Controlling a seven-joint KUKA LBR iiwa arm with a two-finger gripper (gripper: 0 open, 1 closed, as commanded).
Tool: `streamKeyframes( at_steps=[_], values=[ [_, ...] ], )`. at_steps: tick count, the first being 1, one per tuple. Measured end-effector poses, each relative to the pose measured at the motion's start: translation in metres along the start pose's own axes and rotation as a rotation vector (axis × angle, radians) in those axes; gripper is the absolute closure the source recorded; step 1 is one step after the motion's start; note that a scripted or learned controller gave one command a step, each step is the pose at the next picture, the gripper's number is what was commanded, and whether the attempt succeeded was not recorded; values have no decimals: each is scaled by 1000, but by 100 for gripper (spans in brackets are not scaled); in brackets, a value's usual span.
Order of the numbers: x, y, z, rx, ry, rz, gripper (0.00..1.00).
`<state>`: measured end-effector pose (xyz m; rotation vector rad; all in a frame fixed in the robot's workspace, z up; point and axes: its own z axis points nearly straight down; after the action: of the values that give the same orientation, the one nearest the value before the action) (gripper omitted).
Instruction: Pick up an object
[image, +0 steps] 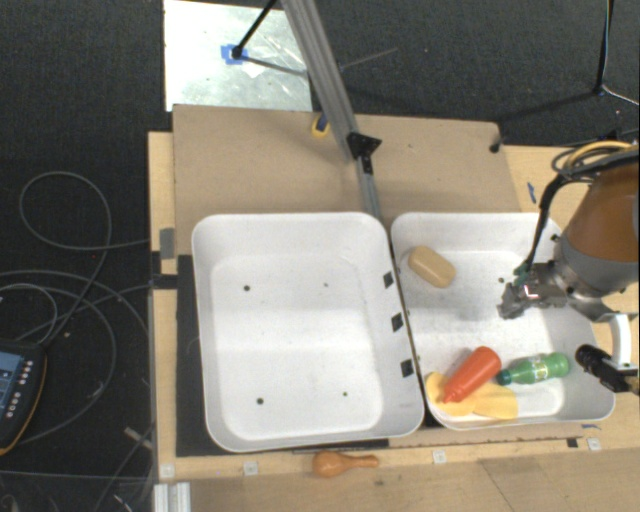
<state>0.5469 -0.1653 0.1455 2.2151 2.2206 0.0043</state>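
1. The grey arm with an orange band (605, 225) reaches in from the right over the right shallow white plastic bin (470, 235).
2. Its two-finger gripper (518, 298) hangs above the bare middle of that bin; I cannot tell how far apart it stands, and nothing shows between its tips.
3. A tan rounded block (432, 266) lies near the bin's upper left corner, well apart from the gripper.
4. An orange carrot-shaped toy (472, 373) lies tilted by the front wall, partly resting on a flat yellow piece (490, 404).
5. A green plastic bottle (534, 369) lies on its side just right of the carrot.
6. The left shallow white bin (290, 235) sits beside it.
7. A small orange pear-shaped toy (342, 462) lies on the bench in front of the bins.
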Motion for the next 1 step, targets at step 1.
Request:
streamKeyframes(
  at_steps=[1],
  values=[
    [-5,4,-45,-1,-1,-1,100]
  ],
)
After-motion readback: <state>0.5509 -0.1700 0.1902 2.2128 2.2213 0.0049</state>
